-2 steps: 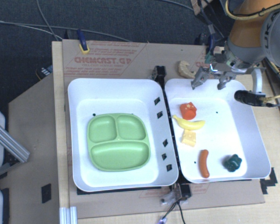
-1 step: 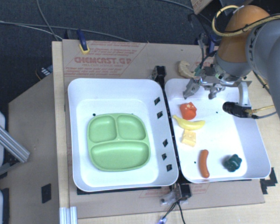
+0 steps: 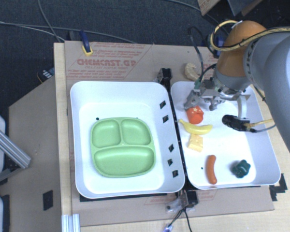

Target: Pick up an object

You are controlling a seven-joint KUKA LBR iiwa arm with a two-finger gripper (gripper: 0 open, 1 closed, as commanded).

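In the right bin (image 3: 261, 151) lie a red tomato (image 3: 195, 114), a yellow banana (image 3: 197, 127), a yellow cheese wedge (image 3: 196, 143), an orange-red sausage (image 3: 211, 169) and a dark green pepper (image 3: 240, 168). My gripper (image 3: 202, 103) hangs over the bin's far left part, just behind the tomato. Its fingers stand apart with nothing between them. The left fingertip (image 3: 189, 103) is close above the tomato's far edge.
The left bin (image 3: 78, 129) holds a green divided plate (image 3: 122, 146). A black divider with clips (image 3: 170, 129) runs between the bins. A black cable piece (image 3: 234, 122) from the arm hangs over the right bin. A beige lump (image 3: 191, 71) lies behind the right bin.
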